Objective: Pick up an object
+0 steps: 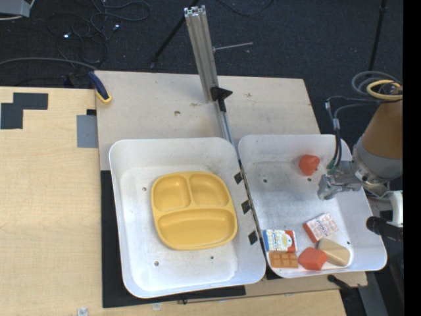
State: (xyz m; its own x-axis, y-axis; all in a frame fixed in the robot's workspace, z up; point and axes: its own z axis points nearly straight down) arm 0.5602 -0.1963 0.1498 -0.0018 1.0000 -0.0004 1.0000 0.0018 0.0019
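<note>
Fingers (327,188): grip unclear (blurred) | right bin (276,151): six items | left bin (131,157): one tray (194,209)

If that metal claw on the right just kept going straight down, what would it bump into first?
Probably the bare floor of the right bin. The gripper hangs just below the red object, apparently beside it rather than over it, though depth is unclear.

Both bins (131,176) are plain white. The tray (194,209) in the left one is mustard yellow. In the right bin sit a red-orange ball (308,164), a red-and-white patterned packet (321,227), a carton (280,240) in white, red and yellow, an orange waffle (285,260), a red block (312,259) and a tan wedge (335,252). The arm (385,133) is orange above grey.
</note>
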